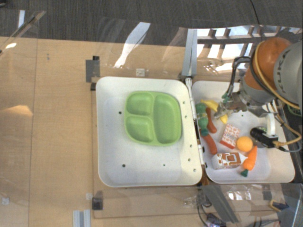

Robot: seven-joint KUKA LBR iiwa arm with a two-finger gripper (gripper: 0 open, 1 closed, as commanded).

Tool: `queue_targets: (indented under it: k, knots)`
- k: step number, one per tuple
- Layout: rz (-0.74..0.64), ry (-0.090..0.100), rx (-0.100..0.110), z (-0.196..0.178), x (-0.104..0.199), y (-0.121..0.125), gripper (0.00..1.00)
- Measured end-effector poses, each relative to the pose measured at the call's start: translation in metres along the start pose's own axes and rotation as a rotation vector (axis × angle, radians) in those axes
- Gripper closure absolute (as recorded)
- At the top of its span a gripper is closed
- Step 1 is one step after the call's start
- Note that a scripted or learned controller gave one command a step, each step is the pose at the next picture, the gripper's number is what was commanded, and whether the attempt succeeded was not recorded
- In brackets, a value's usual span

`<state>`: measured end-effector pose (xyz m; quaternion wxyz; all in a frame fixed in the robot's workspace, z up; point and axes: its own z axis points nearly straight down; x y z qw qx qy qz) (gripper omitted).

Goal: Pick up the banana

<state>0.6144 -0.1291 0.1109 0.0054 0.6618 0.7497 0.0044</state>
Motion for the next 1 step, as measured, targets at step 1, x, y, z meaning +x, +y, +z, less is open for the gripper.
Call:
queue_targets:
  k: [1]
  knots:
    - [-0.030,0.001,0.007,-0.0934,0.0205,0.0476,1.00]
